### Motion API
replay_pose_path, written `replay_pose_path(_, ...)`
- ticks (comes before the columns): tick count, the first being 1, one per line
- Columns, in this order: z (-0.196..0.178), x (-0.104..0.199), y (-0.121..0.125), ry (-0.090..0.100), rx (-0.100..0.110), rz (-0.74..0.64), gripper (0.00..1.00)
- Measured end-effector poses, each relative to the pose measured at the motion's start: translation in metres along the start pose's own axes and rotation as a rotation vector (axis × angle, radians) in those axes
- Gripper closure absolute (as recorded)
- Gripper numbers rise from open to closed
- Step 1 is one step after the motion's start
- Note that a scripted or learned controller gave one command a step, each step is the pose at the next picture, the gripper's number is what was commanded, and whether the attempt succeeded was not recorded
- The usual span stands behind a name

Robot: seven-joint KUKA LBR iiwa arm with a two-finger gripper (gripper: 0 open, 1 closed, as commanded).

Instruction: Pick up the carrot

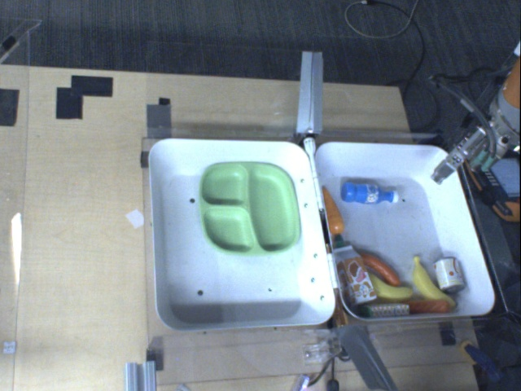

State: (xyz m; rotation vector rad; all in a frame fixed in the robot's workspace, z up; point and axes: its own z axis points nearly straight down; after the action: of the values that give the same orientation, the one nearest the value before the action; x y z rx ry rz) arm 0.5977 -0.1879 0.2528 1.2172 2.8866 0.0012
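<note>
Against right bin's (480, 243) left wall: carrot (332, 212) | looks light, stiff, smooth; I'd pinch mid-body | gripper (448, 169) state: can't tell

The gripper (450, 166) hangs over the right bin's (456, 218) far right rim, well clear of the carrot (332, 211), which lies against the left wall by the divider. A blue bottle (369, 193) sits mid-bin; a banana (423, 280) and what looks like a small can (448, 274) crowd the near corner. The green divided tray (248, 206) fills the left bin (175, 243).
</note>
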Motion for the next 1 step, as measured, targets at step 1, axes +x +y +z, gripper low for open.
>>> replay_pose_path(1, 0.0319, -0.0498, 0.0308, -0.001, -0.001, -0.235, 1.0)
